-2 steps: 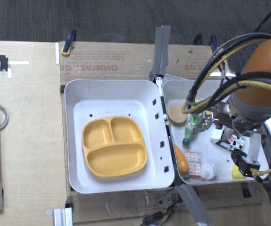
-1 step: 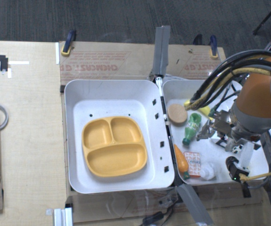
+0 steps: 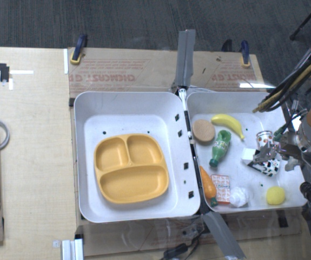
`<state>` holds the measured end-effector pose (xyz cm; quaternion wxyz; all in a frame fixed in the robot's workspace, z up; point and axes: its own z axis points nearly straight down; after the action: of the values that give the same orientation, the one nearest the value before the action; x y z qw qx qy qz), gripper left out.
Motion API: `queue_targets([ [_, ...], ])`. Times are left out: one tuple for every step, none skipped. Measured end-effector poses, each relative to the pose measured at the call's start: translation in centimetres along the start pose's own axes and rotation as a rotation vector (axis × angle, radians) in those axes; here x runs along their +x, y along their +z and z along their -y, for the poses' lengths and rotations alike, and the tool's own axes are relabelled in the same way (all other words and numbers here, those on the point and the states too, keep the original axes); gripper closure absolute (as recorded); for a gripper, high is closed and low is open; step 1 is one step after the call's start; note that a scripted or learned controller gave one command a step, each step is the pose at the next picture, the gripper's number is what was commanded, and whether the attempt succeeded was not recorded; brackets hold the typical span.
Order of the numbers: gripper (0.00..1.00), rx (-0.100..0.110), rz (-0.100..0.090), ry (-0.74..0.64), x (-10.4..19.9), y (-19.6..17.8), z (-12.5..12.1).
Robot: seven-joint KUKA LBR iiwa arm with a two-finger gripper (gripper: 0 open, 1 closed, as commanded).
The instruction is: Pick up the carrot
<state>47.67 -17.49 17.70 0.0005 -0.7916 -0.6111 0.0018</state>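
Low in the right bin (image 3: 236,93), carrot (image 3: 207,184) laid against the left wall, gripper (image 3: 264,157) poised well apart, grip state not discernible

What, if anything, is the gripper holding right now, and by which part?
That cannot be told. The gripper sits low over the right bin, above a black-and-white item. The carrot lies apart by the bin's left wall, not held.

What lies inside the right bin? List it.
In the right bin: carrot by the left wall, banana, green bottle, brown round disc, red-and-white packet, yellow ball. The gripper covers whatever is beneath it.
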Motion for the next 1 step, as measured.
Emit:
queue_targets([
  [0.0,0.0,0.0,0.136,7.37,-3.02,1.91],
])
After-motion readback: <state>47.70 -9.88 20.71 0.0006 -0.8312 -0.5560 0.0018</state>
